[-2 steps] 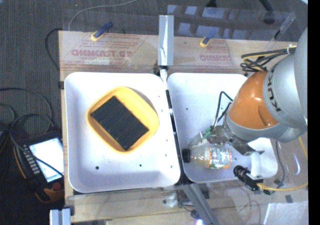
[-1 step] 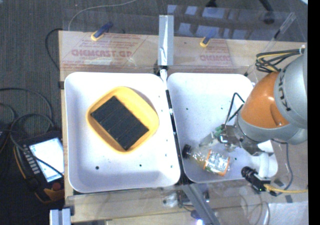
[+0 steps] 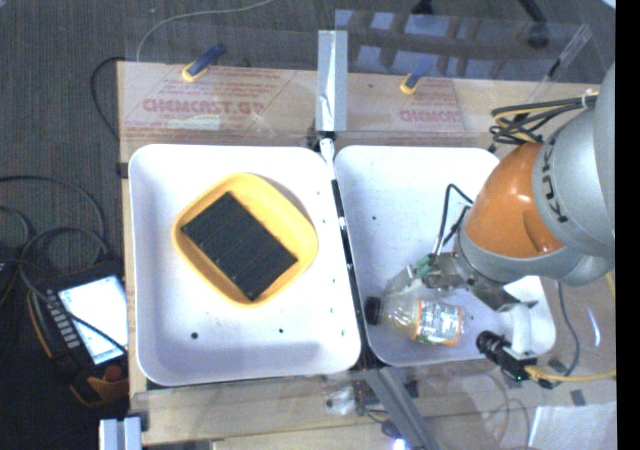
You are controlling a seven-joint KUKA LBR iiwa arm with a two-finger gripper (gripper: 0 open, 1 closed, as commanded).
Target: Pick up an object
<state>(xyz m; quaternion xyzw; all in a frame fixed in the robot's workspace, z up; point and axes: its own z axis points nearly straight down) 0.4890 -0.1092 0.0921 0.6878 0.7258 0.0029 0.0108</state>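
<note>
Just left of the grey arm's end, a clear plastic bottle [image 3: 420,316] with a black cap and an orange-and-white label lies in the shallow white right bin [image 3: 400,188]. Farther left, a yellow oval dish [image 3: 290,213] carries a black ribbed square pad [image 3: 240,245] in the shallow white left bin [image 3: 160,268]

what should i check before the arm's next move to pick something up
1. Target in the arm's bin: clear plastic bottle lies on its side in the right bin: ok.
2. Gripper over the bottle: close, just above it: ok.
3. Jaws' state: cannot tell.
4. Bottle held: cannot tell.
5. Other option: yellow dish with black pad sits in the left bin, away from the arm: ok.
</note>
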